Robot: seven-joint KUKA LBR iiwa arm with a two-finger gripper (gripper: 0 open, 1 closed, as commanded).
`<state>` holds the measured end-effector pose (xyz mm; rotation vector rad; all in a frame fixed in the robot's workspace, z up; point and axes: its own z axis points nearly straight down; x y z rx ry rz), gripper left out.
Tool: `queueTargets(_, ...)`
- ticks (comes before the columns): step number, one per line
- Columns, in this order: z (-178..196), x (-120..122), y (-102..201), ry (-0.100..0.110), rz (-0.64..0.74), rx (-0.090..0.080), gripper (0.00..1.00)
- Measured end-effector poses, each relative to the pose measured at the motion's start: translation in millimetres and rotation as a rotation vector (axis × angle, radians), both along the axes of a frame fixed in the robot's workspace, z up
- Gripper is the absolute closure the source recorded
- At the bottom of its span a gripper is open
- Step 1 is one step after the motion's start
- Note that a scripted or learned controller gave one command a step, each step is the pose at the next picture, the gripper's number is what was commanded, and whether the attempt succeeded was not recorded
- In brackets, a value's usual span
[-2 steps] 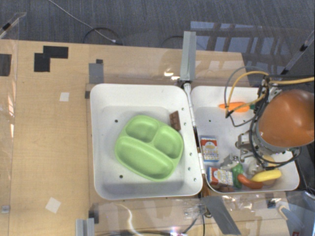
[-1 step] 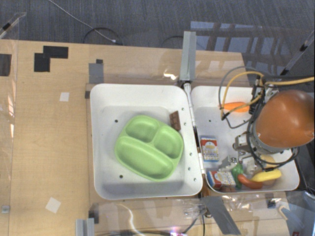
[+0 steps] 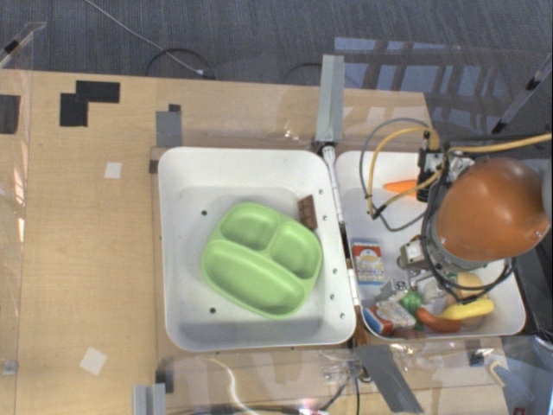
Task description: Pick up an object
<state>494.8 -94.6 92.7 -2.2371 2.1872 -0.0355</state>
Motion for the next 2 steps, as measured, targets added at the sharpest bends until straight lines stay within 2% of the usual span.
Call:
queueTargets(1,12.1,3.3,5.7,-0.009,0.000,0.008,1.00)
queueTargets(2,173.3,10.0,18.5,0.009,-0.111,0.008,1.00)
